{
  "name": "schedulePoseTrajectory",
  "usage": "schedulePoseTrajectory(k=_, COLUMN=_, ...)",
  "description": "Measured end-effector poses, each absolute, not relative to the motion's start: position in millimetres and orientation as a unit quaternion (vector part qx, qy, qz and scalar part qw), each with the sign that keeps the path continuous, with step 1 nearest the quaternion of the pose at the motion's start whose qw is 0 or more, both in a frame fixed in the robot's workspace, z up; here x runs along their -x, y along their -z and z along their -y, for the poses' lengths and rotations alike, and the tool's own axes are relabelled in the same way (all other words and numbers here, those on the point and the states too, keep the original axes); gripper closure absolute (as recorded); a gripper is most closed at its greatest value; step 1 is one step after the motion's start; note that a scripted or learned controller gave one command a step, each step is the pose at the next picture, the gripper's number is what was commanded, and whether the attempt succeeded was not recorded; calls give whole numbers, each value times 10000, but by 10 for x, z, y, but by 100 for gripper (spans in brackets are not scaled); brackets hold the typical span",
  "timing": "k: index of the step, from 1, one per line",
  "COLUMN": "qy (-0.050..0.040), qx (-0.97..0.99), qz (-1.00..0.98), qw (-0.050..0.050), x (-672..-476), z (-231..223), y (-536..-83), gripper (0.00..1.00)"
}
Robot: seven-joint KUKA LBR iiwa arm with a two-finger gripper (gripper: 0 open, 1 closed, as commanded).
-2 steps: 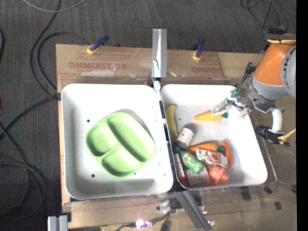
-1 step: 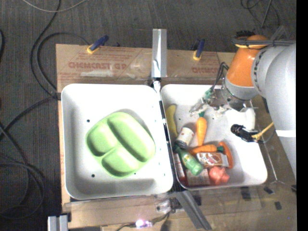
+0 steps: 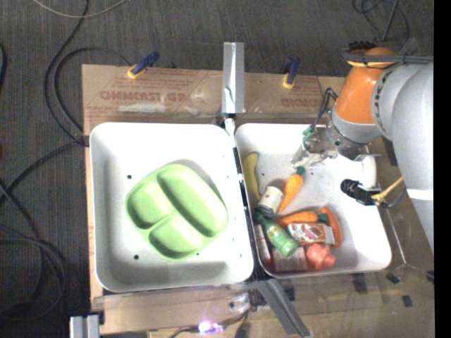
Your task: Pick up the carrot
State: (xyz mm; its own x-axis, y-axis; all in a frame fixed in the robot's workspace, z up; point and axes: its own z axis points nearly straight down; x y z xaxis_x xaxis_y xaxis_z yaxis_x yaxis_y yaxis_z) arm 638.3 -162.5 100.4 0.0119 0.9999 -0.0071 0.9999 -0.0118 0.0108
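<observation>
The jaws (image 3: 308, 155) are hanging over the upper middle of the right bin (image 3: 366, 259), low above its white floor, and whether they are spread or pressed together cannot be told, since the wrist is covering them from above. Nothing can be seen pinched between them. Just below and to the left of them the carrot (image 3: 290, 191) is lying on the bin floor. Its long axis is running on a diagonal, with the green-topped end pointing up and to the right toward the jaws and the narrowing orange tip pointing down and to the left. The green end is sitting very near the jaws, though contact cannot be made out.

The carrot's lower tip is resting beside a small white bottle (image 3: 270, 201), and a yellow banana (image 3: 249, 175) is lying upright along the bin's left wall. Below these a green bottle (image 3: 280, 239), a second orange vegetable (image 3: 299, 218) and a pinkish-red fruit (image 3: 320, 257) are crowding the bin's lower part.

Above the jaws the arm's orange band (image 3: 359, 97) is leading to the grey arm (image 3: 416, 132) at the right. In the left bin (image 3: 106, 189) a green divided tray (image 3: 177, 209) is lying. Both bins are sitting on the desk (image 3: 162, 90).
</observation>
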Motion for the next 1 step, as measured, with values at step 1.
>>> schedulePoseTrajectory(k=1, qy=9, qx=-7144, qz=-6997, qw=1, x=-6284, z=1971, y=-1597, gripper=100)
